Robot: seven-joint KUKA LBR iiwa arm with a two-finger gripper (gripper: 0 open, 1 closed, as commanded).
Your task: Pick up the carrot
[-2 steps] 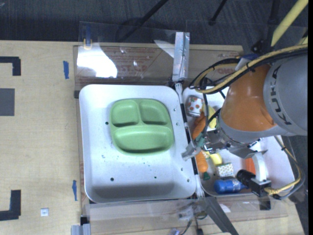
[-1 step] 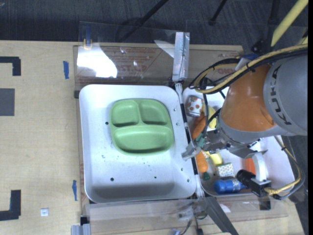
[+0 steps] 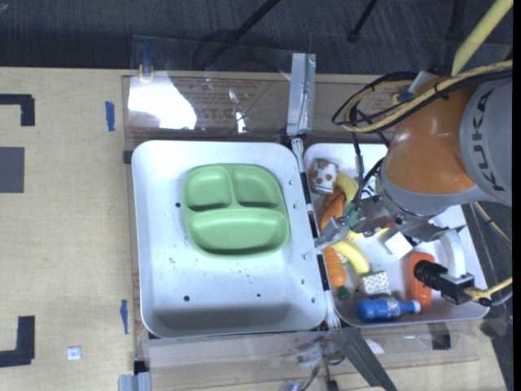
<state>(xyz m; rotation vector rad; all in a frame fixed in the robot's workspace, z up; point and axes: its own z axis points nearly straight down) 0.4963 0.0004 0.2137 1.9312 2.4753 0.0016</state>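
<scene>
Two white bins, wooden bench, dark floor

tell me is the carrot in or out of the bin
In. The carrot lies in the right bin by its left wall, beside a banana.

The scene is evenly and brightly lit from above. A strong white glare sits on the clear panel at the bench's far edge. The left bin shows a soft shadow along its near wall and a faint sheen on its floor. The green tray is sharp. The arm is slightly soft. The floor beyond the bench is dim.
</scene>
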